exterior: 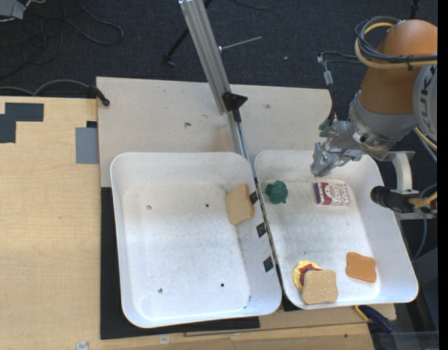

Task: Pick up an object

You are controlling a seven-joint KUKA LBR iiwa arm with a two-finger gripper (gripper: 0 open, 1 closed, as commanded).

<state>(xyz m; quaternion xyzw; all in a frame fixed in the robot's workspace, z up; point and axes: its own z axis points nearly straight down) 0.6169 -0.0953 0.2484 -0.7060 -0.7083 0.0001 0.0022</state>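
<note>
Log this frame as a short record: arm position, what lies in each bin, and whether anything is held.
gripper: above the far edge of the right bin, just beyond the red-and-white packet
held: nothing seen between its fingers
left bin: tan bread-like slice by its right wall
right bin: red-and-white packet, green lump, orange slab, sandwich

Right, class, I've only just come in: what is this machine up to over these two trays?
A grey robot arm with an orange band reaches in from the right, its gripper poised over the far end of the right white bin, just above a small red-and-white packet. That bin also contains a green lump, an orange slab and a sandwich-like toy. A tan bread-like slice lies in the left white bin. Nothing has been picked up yet.
</note>
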